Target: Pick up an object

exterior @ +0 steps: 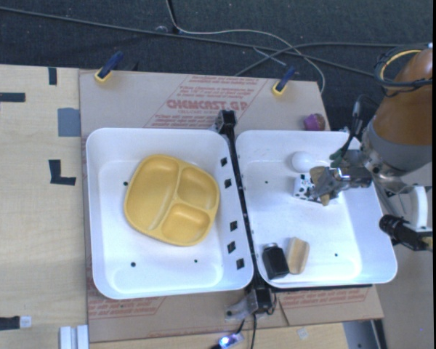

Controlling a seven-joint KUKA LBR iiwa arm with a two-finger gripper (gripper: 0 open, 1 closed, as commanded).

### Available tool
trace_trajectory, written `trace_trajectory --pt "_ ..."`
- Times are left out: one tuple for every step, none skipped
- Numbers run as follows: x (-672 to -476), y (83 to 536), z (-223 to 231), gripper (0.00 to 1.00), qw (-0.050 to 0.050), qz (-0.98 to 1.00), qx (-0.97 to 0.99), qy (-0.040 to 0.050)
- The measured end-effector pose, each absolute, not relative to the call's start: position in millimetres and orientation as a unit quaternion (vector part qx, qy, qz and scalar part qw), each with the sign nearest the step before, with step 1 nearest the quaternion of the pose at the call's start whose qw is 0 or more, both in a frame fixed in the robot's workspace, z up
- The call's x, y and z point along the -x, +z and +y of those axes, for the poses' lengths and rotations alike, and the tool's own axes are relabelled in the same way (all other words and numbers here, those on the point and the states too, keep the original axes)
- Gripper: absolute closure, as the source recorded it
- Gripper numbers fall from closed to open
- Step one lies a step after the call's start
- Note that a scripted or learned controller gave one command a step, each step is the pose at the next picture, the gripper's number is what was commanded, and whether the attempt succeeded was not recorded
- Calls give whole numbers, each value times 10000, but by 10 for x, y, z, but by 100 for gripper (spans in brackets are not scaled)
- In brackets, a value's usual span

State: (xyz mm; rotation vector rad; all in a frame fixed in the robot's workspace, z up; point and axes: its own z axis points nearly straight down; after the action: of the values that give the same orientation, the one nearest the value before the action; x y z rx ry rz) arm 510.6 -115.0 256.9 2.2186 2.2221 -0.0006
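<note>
**Bench with two bins, arm over the right one**

- Bench [29,217]: pale wood surface with black tape marks, bearing a brown cardboard sheet [196,97] with red lettering, clamped at its far edge by two blue-and-yellow clips.
- Left bin [102,267]: shallow, white. Holds one yellow divided tray [172,199], three compartments, lying flat near the middle.
- Right bin [363,260]: shallow, white, touching the left bin along a black divider strip.
- Arm [403,115]: grey with an orange band, entering from the right, wrist bent over the right bin's far right part.
- Gripper [324,189]: low over the right bin, tips pointing left, just beside the small printed item. Whether it is released or clenched cannot be told; nothing is visibly between its tips.
- Tan block [298,255]: near the right bin's front wall, touching the black item.
- Black object [275,262]: at the front left corner of the right bin.
- White ball [302,161]: rounded, in the far half of the right bin, near the gripper.
- Small printed item [302,187]: white with dark marks, just below the ball.
- Purple object [314,121]: outside the bins, on the cardboard behind the right bin.
</note>
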Motion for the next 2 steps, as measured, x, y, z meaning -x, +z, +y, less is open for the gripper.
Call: trace_trajectory --pt "-5142 2378 -612 100 -26 7092 -7050 -20" --pt "-5098 2360 -170 100 -25 7092 -7050 -22"
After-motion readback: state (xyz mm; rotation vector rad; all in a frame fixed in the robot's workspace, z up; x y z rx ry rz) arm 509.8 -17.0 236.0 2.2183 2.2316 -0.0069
